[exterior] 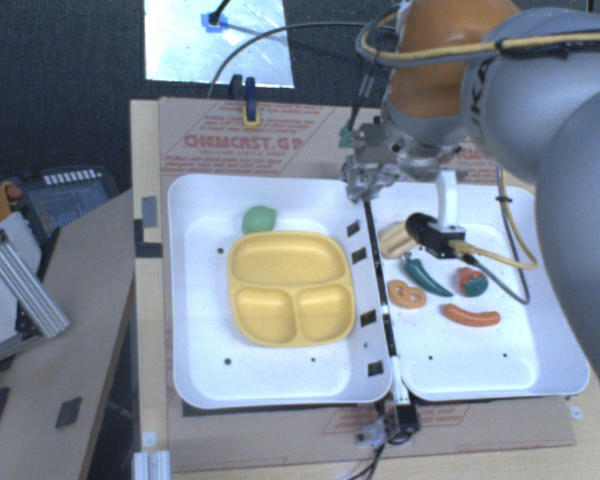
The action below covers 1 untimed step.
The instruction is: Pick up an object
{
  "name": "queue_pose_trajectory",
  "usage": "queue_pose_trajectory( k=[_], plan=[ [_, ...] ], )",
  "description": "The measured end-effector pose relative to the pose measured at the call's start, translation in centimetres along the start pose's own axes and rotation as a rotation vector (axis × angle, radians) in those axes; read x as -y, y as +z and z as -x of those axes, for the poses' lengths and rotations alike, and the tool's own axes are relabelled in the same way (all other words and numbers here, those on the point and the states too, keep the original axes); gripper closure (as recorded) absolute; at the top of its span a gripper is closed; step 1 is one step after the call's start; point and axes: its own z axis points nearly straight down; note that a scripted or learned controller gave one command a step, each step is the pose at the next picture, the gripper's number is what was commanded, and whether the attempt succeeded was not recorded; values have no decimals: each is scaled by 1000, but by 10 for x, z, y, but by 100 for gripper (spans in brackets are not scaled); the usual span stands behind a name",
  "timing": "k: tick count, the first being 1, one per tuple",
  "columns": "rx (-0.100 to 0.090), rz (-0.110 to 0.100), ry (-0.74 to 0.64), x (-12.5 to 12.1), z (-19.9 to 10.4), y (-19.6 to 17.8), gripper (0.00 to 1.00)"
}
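Presently I see the gripper (pixel 363 186) above the divider between bins; its opening I cannot tell. Toy foods lie right of it: green pepper (pixel 424 277), sausage (pixel 471 316). Arm reaches leftward, wrist down.

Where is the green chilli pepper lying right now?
The green chilli pepper lies in the right bin, between the pretzel and the tomato.

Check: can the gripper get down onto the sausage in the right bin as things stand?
Probably yes. The sausage lies alone on bare bin floor, apart from the tomato and pretzel, with nothing over it. The gripper hangs near the divider at the bins' far edge, so it must travel across.
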Motion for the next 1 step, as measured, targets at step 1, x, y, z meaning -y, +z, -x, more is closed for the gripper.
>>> queue_pose_trajectory(
  k=[1],
  plan=[
    [1, -2, 2, -4, -39, 16, 100]
  ],
)
